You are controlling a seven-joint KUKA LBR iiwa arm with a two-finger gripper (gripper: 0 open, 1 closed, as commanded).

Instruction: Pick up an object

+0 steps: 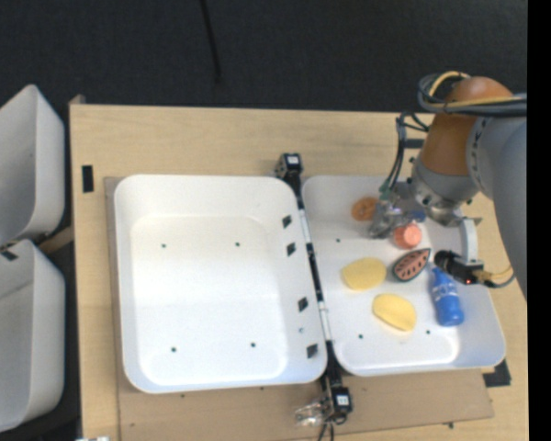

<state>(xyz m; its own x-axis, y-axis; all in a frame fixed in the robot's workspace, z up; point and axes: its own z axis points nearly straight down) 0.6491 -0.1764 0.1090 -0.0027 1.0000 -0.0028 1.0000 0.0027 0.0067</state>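
Note:
The right bin (349,338) holds several small objects: an orange round piece (364,209), a red-pink piece (408,236), a brown oval object (410,265), a pale yellow flat piece (364,274), a yellow lump (395,312) and a blue bottle-like object (447,299). My gripper (388,220) reaches down into the bin's far side, between the orange piece and the red-pink piece. Its tips sit low near the bin floor, close to both pieces.
The left bin (129,246) lies beside the right one, with a divider rail (308,265) between them. The arm's wrist (445,154) hangs over the right bin's far right corner. White containers (18,163) stand off the bench at the left.

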